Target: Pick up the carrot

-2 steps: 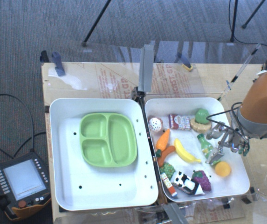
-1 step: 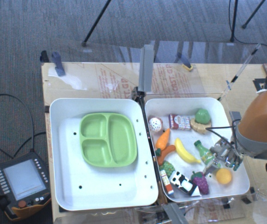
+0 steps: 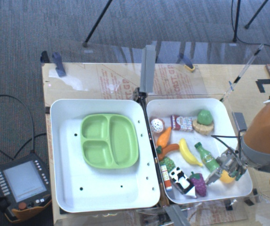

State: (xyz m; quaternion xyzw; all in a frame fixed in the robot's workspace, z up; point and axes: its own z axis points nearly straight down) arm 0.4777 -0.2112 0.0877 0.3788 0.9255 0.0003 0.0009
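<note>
From above, the left bin [image 3: 66, 173] holds a green divided plate [image 3: 110, 141] lying flat toward its upper half. The right bin [image 3: 198, 102] is crowded: a white dimpled ball [image 3: 157, 125] near its top left, a red and white carton [image 3: 182, 123] beside it, and a green-topped toy [image 3: 204, 122] further right. The carrot [image 3: 163, 137] lies tilted just below the ball, near the left wall, with a second orange vegetable [image 3: 168, 150] under it. A banana [image 3: 189, 153], a green bottle [image 3: 207, 157], a black and white cow toy [image 3: 180, 180] and purple grapes [image 3: 199, 184] fill the lower part. The gripper [image 3: 225, 170] sits low at the bin's right, well apart from the carrot, over a yellow item [image 3: 227, 177] it partly hides; whether its fingers are apart or together cannot be made out. The arm is cut off by the right edge.
</note>
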